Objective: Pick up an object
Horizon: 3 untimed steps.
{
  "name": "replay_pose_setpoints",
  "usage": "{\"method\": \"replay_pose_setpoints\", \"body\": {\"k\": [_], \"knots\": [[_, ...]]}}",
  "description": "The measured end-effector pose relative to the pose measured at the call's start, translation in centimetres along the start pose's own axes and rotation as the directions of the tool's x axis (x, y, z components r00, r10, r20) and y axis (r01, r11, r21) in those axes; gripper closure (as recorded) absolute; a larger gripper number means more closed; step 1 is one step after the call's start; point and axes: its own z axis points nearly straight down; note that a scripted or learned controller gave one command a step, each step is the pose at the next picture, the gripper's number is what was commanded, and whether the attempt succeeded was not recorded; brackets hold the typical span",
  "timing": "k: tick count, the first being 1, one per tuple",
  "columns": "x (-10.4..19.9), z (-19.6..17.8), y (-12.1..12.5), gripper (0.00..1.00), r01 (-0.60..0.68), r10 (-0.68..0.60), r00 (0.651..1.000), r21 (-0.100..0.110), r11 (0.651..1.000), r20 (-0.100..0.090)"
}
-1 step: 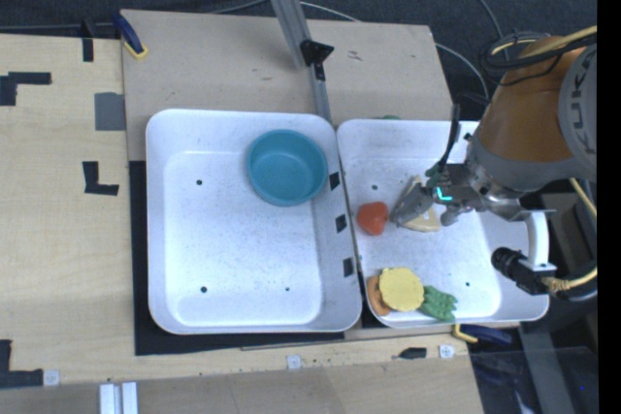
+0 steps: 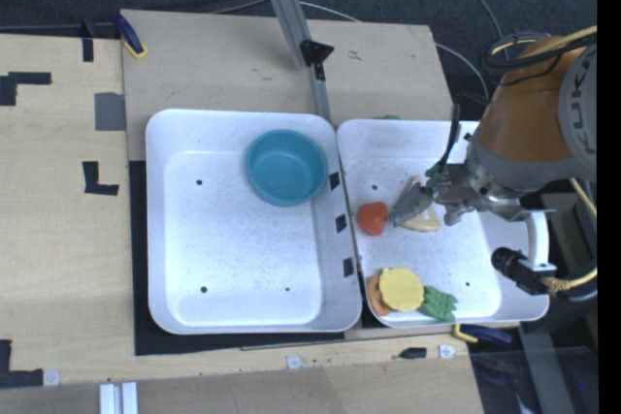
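My gripper [image 2: 415,208] hangs low over the middle of the right bin [image 2: 408,145], its grey fingers spread apart and pointing down-left. A pale cream wedge-shaped object [image 2: 423,223] lies right under and beside the fingers. A small red ball-like object [image 2: 372,217] rests just left of the fingertips. At the bin's front edge sit a yellow round piece [image 2: 400,287] on an orange piece [image 2: 375,298], with a green object [image 2: 439,303] beside them. Nothing is visibly held between the fingers.
The left bin [image 2: 194,276] holds a blue bowl [image 2: 285,167] at its back right. A grey pole [image 2: 287,5] slants down to the divider between the bins. Cables trail behind the right bin. The arm's orange band [image 2: 524,121] covers the right bin's far right side.
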Motion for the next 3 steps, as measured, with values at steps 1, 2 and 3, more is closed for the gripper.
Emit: {"method": "replay_pose_setpoints", "body": {"k": [1, 2, 3], "knots": [[-0.6, 4.5, 0.3, 0.00, -0.001, 0.001, 1.000, 0.004, 1.000, 0.000], [-0.1, 8.9, 0.1, 0.00, 0.000, 0.000, 1.000, 0.004, 1.000, 0.000], [-0.1, 12.2, 0.2, 0.00, 0.000, 0.000, 1.000, -0.001, 1.000, 0.000]]}}
